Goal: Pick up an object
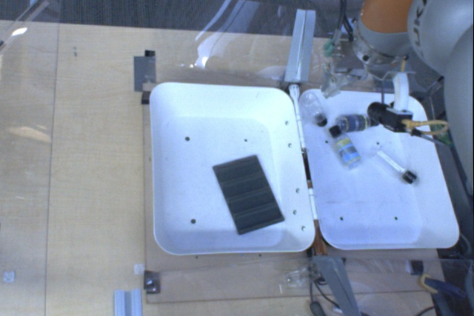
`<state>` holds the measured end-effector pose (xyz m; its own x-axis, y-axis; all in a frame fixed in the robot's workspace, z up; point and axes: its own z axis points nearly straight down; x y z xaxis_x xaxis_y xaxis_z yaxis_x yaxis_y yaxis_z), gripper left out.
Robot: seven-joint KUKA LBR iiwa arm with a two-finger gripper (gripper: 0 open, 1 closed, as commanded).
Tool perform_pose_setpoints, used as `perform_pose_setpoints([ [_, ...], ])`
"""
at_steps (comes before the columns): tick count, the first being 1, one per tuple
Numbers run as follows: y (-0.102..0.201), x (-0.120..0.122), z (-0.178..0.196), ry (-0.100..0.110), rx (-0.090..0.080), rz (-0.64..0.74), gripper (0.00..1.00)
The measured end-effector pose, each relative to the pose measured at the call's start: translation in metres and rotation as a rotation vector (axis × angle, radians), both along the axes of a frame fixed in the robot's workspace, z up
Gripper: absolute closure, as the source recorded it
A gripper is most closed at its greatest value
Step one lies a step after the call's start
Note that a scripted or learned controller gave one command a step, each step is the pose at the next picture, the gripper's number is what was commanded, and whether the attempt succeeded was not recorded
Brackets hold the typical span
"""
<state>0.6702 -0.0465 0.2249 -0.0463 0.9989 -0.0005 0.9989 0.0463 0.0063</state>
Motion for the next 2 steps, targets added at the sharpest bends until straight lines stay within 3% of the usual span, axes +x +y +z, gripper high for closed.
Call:
perform_pose_setpoints([
  [2, 0.002, 0.003, 0.023, -0.015, -0.002, 0.010, 1.00],
])
